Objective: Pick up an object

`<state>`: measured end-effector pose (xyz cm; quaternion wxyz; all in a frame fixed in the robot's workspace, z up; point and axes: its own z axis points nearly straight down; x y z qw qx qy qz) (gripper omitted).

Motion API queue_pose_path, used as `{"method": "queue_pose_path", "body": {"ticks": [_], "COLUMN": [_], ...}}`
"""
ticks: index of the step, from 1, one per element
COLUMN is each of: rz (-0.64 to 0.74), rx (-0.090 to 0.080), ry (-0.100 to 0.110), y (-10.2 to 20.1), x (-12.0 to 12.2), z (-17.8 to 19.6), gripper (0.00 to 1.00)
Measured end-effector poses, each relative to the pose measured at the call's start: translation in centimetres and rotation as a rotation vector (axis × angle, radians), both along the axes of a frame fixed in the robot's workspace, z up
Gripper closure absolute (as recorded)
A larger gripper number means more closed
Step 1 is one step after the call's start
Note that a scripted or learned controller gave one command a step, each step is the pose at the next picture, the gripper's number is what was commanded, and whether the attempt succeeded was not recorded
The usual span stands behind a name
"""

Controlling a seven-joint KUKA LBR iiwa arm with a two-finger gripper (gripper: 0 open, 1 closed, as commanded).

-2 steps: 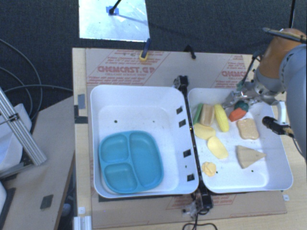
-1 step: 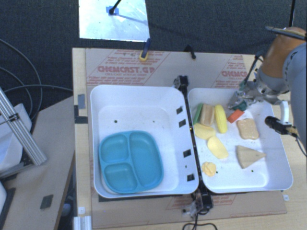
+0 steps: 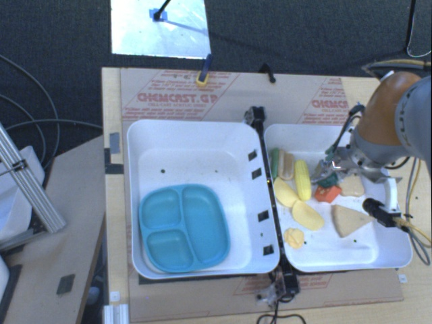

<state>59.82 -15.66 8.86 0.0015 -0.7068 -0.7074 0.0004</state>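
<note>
The gripper (image 3: pixel 329 172) is lowered over the orange piece (image 3: pixel 327 194) in the right bin (image 3: pixel 391 252), probably for grasping; its state cannot be told.

Arm comes in from the right, orange-banded wrist pitched down and leftward, gripper (image 3: pixel 329 172) low at its tip, finger state not readable from here.

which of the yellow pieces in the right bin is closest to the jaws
The upright yellow corn-like piece, just left of the gripper. The other yellow pieces lie lower in the right bin, farther away.
</note>
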Motion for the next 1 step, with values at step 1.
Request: {"method": "queue_pose_path", "body": {"ticks": [1], "rz": [0.014], "rx": [0.0], "ry": [-0.018], "y": [10.4], "x": [5.74], "z": [10.31], "gripper": [1.0]}}
